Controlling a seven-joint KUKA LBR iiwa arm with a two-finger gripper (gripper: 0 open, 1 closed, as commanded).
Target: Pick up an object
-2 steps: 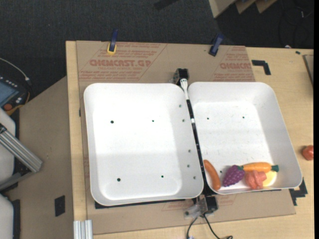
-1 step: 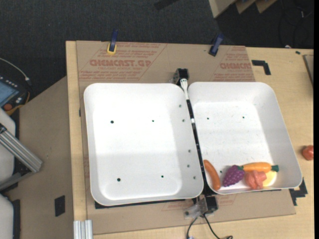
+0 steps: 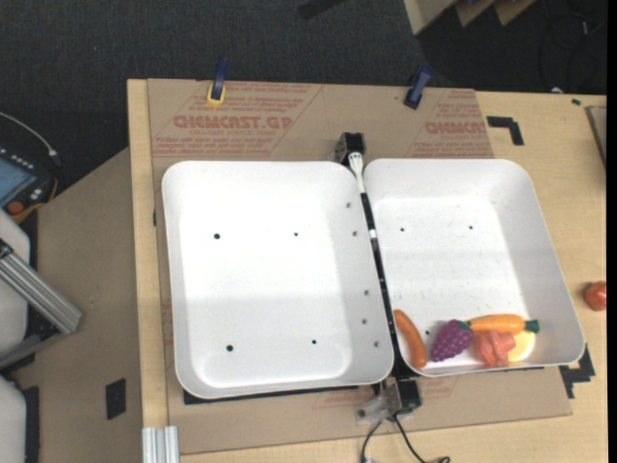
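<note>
Several toy foods lie along the near edge of the right bin (image 3: 482,186). An orange sausage-like piece (image 3: 410,339) rests against the bin's left wall. Beside it sits a purple bunch of grapes (image 3: 450,340). An orange carrot (image 3: 501,324) with a green tip lies over a red piece (image 3: 493,348) and a pale yellow piece (image 3: 522,347).
The left bin (image 3: 193,258) adjoins the right one along a black divider (image 3: 371,249). Both stand on a brown cardboard sheet (image 3: 289,114) held by clips (image 3: 218,85). A small red object (image 3: 596,296) lies on the bench to the right of the bins.
</note>
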